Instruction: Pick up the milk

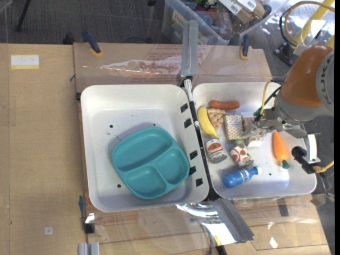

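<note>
In the right-hand shallow white bin, the small white carton with red markings, judged to be the milk, lies on its side near the middle of the floor. Its long axis runs on a slant from upper left to lower right in the camera view; which end is the top is too small to tell. A red-and-white tin can sits just to its left, and a blue plastic bottle with a white cap lies just below it.

The grey arm's gripper hangs over the clutter above and to the right of the carton, near a patterned snack box. How far it is open, and whether it has hold of anything, cannot be told from this angle.

2 risks stand out. The gripper sits nearer the box than the milk, so a straight descent would probably close on the wrong item. The carton is also crowded on 2 sides, so a closing grasp could nudge the can or bottle and skid the carton away. An orange toy carrot lies well to the right.
</note>
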Available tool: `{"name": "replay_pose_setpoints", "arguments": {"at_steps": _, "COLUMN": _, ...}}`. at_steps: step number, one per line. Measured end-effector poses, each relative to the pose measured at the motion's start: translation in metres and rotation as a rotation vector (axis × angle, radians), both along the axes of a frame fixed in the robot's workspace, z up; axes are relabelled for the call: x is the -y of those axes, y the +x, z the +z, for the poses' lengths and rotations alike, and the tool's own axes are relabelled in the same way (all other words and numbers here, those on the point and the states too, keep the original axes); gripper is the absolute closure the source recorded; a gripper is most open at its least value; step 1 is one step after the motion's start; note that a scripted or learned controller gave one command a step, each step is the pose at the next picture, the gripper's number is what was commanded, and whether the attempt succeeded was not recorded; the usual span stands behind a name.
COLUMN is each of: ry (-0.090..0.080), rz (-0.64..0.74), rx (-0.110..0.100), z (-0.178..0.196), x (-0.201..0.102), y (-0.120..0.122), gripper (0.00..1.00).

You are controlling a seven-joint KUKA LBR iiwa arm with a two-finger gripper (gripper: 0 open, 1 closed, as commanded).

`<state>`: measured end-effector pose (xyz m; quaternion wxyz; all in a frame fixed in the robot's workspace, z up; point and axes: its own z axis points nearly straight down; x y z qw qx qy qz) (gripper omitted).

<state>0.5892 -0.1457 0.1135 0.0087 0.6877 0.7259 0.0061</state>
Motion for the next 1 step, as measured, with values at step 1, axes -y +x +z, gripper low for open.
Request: {"name": "replay_pose_setpoints", "arguments": {"at_steps": 1, "ry": 0.006, "rz": -0.276, "rx": -0.019, "z": 0.1135, "x": -0.0674, "y": 0.0031, "gripper": 1.0}}
